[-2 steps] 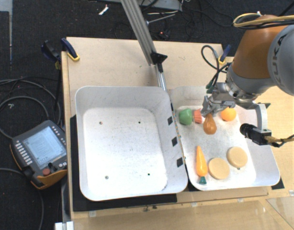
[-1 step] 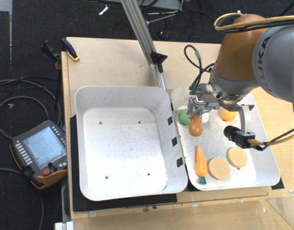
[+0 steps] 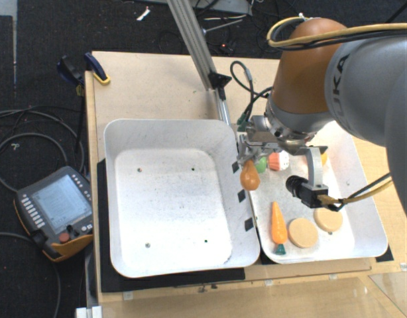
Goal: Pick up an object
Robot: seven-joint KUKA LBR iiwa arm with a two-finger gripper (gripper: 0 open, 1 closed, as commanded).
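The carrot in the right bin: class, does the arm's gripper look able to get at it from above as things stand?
Probably yes. The carrot lies flat with open floor around it, apart from the round discs, and the gripper hangs nearby over the same right bin.

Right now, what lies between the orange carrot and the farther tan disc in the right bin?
Another tan round disc sits between the orange carrot and the farther tan disc, per the camera view.

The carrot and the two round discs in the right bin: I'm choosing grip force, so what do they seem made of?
The carrot looks like moulded plastic toy food: uniform orange, smooth, with a faint sheen and a green stub at its near end. The two round discs look matte tan with flat tops; they could be wood or plastic, and the view leaves that open. All appear rigid.
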